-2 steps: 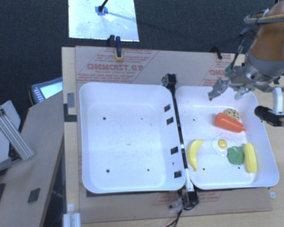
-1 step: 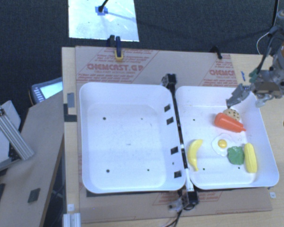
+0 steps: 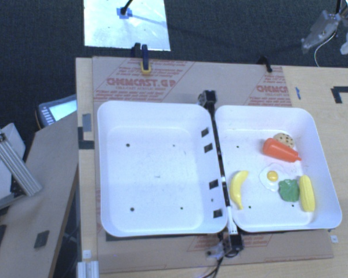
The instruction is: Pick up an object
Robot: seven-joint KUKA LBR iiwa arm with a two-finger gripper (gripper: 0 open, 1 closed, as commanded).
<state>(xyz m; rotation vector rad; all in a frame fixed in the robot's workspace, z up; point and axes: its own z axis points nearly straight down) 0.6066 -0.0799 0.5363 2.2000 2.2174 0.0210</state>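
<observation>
Dark speckled carpet floor (image 3: 35,45) at nine to twelve o'clock. Shiny square metal plate (image 3: 126,16) lying on it at twelve. Pale wooden bench top (image 3: 313,83) under brown printed cardboard sheet (image 3: 180,80). Ribbed aluminium rail (image 3: 11,158) at nine.

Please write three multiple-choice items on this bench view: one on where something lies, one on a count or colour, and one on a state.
1. Which bin holds the toy foods?
A. the left bin
B. the right bin
C. both bins

2. How many yellow elongated items lie in that bin?
A. one
B. two
C. three

3. How does the carrot lie relative to the cookie?
A. apart from it, at the opposite wall
B. up against it, overlapping its lower edge
C. stacked under the banana

Answers:
1 B: the foods all sit inside the right bin.
2 B: the banana and the corn cob are the yellow ones.
3 B: the carrot covers the lower edge of the cookie.
</observation>
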